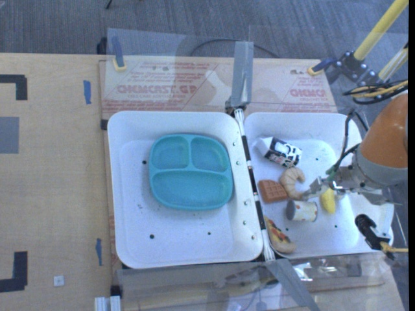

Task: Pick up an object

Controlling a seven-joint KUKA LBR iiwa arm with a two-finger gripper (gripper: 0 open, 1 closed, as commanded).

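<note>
Your arm (389,141) reaches in from the right, its gripper (326,185) low over the right bin (324,241); you cannot tell from here whether the claw is open or closed. A yellow piece (329,201) lies just beside it. Close by crowd a croissant (293,180), a waffle (272,191), a small can (301,211) and a black-and-white carton (280,151). A pizza slice (279,236) lies by the divider. A teal divided plate (191,172) sits in the left bin (130,238).
</note>
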